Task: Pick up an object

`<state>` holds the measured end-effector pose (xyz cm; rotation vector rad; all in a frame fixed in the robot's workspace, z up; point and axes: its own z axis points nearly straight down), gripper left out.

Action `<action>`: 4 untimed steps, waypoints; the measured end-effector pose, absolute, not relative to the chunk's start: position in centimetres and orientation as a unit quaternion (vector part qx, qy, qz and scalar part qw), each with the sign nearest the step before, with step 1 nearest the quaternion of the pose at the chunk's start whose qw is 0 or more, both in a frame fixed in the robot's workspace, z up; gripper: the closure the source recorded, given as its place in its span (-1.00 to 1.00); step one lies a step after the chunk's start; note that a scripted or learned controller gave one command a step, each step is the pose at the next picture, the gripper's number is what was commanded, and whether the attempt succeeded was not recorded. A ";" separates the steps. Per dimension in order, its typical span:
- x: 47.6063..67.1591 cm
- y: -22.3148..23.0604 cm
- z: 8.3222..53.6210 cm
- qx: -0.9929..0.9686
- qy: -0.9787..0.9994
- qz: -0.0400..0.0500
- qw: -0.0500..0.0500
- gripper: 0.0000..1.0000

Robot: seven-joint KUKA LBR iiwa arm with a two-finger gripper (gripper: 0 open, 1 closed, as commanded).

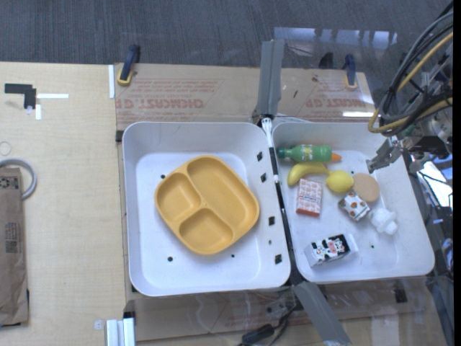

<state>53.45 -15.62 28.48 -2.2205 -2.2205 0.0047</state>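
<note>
A mustard-yellow three-compartment plastic tray (207, 205) sat in the white left bin (140, 193). The right bin (403, 262) held a green bottle with an orange cap (307, 153), a yellow banana (306, 171), a yellow lemon (339, 182) and a black-and-white cow-patterned carton (330, 249).

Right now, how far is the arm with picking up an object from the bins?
Nothing looks picked yet. The gripper hangs above the right bin, near its far right side, with nothing visible between its jaws. The green bottle, banana, lemon, red carton and the other items all lie in that bin. The yellow tray sits in the left bin. Descending, grasping and lifting are left.
</note>
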 end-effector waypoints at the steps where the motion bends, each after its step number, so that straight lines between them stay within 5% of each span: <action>1: 58.8 -13.4 19.7 -0.651 -0.759 0.001 0.001 -1.00; 2: 63.2 -13.0 9.1 -0.648 -0.762 0.001 0.000 -1.00; 3: 62.0 -9.8 9.2 -0.622 -0.783 0.001 -0.001 -1.00; 4: 56.1 -6.1 19.1 -0.623 -0.782 0.001 0.000 -1.00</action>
